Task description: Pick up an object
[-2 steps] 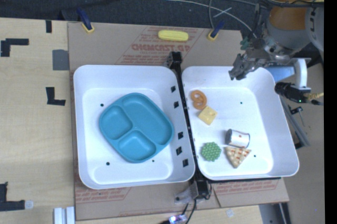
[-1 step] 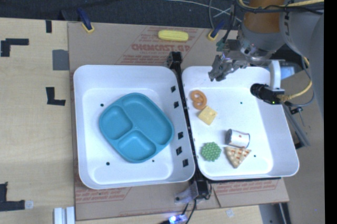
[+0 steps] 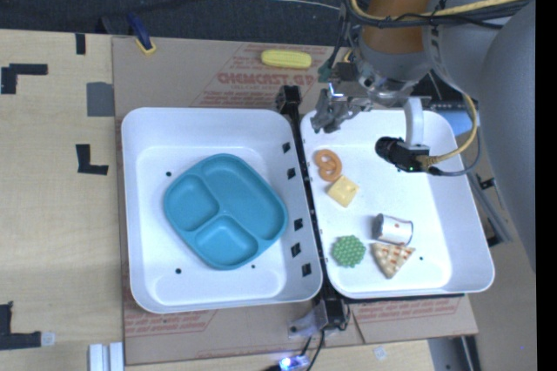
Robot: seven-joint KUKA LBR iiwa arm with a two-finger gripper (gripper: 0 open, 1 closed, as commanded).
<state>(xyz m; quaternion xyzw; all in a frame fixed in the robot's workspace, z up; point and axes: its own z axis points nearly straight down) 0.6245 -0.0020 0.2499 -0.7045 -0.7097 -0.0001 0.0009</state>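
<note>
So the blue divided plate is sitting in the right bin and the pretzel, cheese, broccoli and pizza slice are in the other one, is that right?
Not quite. The camera view shows the blue divided plate in the left bin, not the right one. The pretzel, cheese, broccoli and pizza slice lie in the other bin, the right bin.

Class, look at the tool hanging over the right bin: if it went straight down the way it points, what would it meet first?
Most likely the bare white floor of the right bin near its top-left corner. The tool hangs above that spot, and the pretzel lies just nearer the camera. Depth is hard to judge.
</note>
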